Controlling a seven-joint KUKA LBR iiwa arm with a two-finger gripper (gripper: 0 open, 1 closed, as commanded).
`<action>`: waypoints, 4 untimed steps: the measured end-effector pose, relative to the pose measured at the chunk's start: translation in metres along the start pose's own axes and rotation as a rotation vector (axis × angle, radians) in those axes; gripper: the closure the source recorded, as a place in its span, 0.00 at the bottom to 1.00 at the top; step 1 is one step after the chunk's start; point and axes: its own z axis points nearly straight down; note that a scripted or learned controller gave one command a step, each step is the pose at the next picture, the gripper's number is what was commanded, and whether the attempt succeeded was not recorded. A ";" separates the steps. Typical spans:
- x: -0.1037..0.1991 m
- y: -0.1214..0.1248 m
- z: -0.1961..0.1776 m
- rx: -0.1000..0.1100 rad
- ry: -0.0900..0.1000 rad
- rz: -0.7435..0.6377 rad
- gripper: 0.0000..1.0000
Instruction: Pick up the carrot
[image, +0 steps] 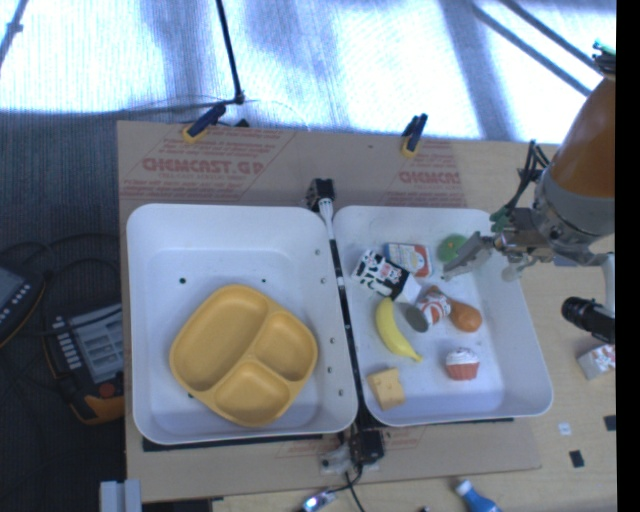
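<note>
While carrot (466, 318) lay in right bin (520, 400) beside banana (396, 331), hand (468, 256) hovered over bin's far edge; finger state could not be told.

Pretty bright overall, kinda bluish and washed out up top where the floor (330, 60) is blown out with streaky glare. The white bins (240, 225) come close to clipping, with soft shadows along their inner walls. Left side goes dark and murky. The whole thing is a bit soft and low-res, and the arm (590, 150) at the right looks blurry.
</note>
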 end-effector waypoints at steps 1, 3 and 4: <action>-0.030 -0.050 0.131 0.004 0.001 0.101 0.00; -0.022 0.038 0.175 0.002 0.000 0.212 1.00; -0.069 -0.051 0.064 0.000 -0.001 0.601 1.00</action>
